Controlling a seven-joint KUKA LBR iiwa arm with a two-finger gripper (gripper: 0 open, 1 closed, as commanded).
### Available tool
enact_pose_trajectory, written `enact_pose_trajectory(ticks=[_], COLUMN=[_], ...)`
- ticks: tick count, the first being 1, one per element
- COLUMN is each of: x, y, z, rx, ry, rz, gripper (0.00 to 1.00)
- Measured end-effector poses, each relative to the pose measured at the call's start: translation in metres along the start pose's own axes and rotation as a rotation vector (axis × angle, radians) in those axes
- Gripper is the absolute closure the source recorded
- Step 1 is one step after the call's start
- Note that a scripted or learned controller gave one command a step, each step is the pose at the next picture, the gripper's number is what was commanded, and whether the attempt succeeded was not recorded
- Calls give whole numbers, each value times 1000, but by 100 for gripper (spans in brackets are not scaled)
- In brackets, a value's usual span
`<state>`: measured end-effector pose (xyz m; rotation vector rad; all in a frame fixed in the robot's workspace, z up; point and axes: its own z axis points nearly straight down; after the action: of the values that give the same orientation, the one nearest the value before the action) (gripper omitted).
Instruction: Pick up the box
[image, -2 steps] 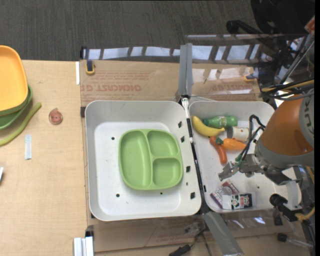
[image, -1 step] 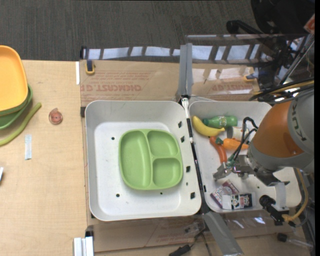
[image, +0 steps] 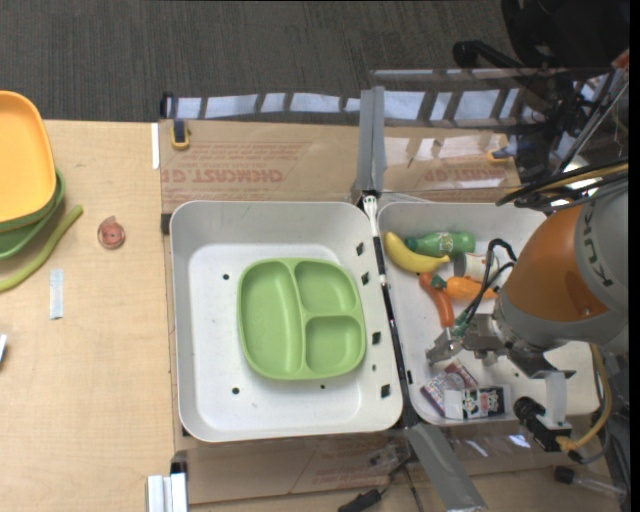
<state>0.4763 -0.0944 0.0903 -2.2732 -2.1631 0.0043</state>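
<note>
Camera view: arm (image: 565, 285) overhangs box (image: 465, 398), beside banana (image: 408, 254) and carrot (image: 447, 290).

Box (image: 463, 400) — partly hidden (by arm (image: 560, 290)).

Even, bright overhead light; soft shadows, mild glare on white bins (image: 185, 300); edges perhaps slightly blurred.
</note>
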Motion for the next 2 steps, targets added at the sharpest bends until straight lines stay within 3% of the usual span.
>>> enact_pose_trajectory(ticks=[1, 2], x=[-26, -11], y=[11, 10], z=[-30, -50], rx=[-4, -4], ry=[-2, -2], rz=[-407, -171], gripper=[0, 0])
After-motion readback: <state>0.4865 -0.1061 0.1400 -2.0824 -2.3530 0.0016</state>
